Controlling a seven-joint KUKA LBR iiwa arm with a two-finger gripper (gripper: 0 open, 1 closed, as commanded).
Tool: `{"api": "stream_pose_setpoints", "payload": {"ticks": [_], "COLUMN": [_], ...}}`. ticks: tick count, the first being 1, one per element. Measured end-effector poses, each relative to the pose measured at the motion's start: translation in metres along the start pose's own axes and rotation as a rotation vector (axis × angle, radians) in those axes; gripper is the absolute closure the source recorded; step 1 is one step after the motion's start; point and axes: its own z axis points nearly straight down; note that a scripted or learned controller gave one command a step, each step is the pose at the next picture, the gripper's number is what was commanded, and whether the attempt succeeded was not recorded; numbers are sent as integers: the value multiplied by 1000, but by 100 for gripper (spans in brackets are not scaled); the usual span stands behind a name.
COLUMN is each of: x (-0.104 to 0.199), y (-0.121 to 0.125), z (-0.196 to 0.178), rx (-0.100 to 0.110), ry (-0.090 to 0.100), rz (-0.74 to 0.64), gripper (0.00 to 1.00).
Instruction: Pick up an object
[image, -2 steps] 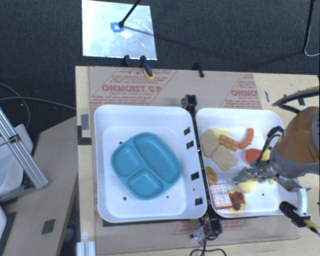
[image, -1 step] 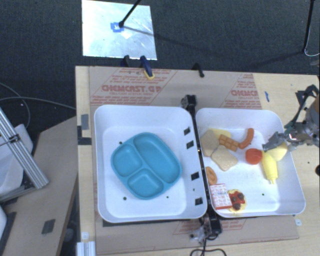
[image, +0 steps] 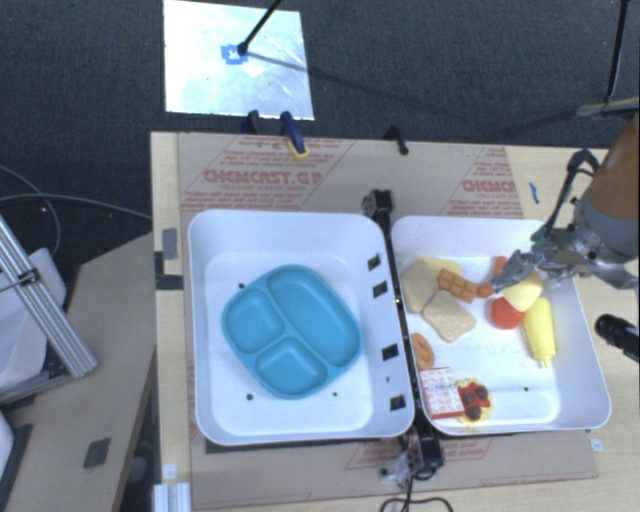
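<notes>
Camera view: claw (image: 522, 272) low in right bin (image: 580, 405), reaching in from right, fingers spread slightly, tips just above small yellow piece (image: 524, 295); nothing visibly gripped. Red tomato (image: 505, 314) just below, touching yellow piece. Yellow corn (image: 540, 332) beside tomato. Bread slice (image: 449, 317), brown waffle (image: 459, 287), cheese wedge (image: 425, 277) left of claw. Left bin (image: 215, 250) on desk holds blue divided plate (image: 290, 330).

Arm (image: 615, 205) cut off at the 3 o'clock edge; gripper (image: 522, 272) partly covers a yellow item (image: 523, 296).
</notes>
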Motion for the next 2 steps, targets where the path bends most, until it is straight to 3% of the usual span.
{"api": "stream_pose_setpoints", "payload": {"ticks": [1, 2], "x": [60, 139], "y": [36, 12], "z": [22, 37], "rx": [1, 7], "ry": [1, 4], "rz": [0, -2], "gripper": [100, 100]}}
